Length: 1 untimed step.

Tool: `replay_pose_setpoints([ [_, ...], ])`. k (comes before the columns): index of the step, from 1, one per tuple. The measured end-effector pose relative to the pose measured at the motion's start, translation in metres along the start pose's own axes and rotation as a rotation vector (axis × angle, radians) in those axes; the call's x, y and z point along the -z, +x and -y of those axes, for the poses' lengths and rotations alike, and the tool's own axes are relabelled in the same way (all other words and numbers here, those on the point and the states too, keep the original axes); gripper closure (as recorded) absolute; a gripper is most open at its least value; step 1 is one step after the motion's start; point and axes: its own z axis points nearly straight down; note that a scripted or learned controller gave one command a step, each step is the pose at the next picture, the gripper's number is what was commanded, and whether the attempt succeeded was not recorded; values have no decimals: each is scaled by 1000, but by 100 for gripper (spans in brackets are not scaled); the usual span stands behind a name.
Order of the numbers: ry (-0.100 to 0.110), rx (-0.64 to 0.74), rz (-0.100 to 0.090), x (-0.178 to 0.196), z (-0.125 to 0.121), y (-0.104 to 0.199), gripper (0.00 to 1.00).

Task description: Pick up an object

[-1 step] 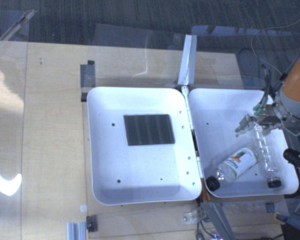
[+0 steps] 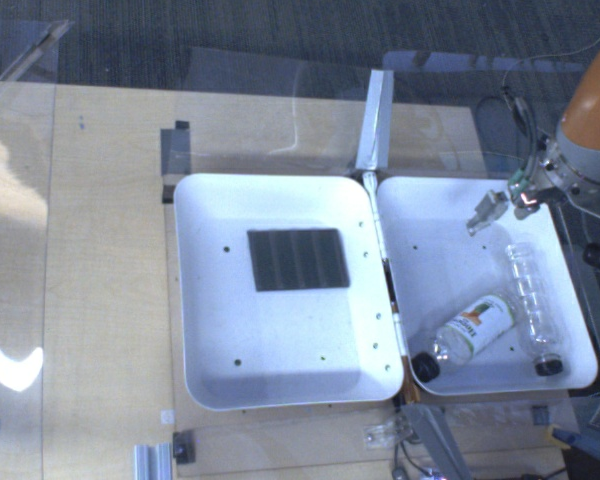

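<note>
Two plastic bottles [image 2: 500,318] lie near the right bin's [image 2: 420,268] front edge. Above its back half hovers the tool [image 2: 500,208], fingers apart, gripping nothing.

No text, brand or number can be read; the label on the lying bottle [image 2: 473,329] in the right bin [image 2: 420,218] shows orange and green marks, too small to make out as words.

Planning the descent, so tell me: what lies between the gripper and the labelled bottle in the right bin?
In the camera view, bare white bin floor separates the gripper from the labelled bottle. The clear bottle lies off to the right.
</note>
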Motion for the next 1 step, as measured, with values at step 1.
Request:
replay_pose_setpoints([
  [1,-19,52,1,-94,57,-28,0],
])
